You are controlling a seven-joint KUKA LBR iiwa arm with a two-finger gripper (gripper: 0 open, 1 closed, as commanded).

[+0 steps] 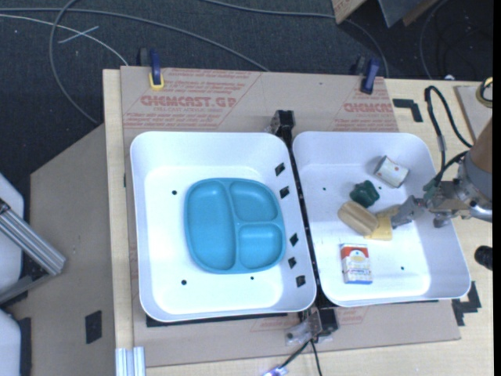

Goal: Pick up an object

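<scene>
Lying in the right bin point(329, 276) are four small things: a tan block point(360, 218) with a yellow piece at its end, a dark green lump point(364, 193) just above it, a white and grey piece point(391, 171) toward the far corner, and a small red and white box point(356, 262) nearer the front. The gripper point(407, 214) is reaching in from the right, its tip sitting just beside the tan block; how it is set cannot be told. A blue divided plate point(233, 224) is resting in the left bin point(156, 280).

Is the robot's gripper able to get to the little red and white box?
Probably yes. The red and white box lies alone in the right bin, with bare floor between it and the gripper hovering just above the tan block.
</scene>
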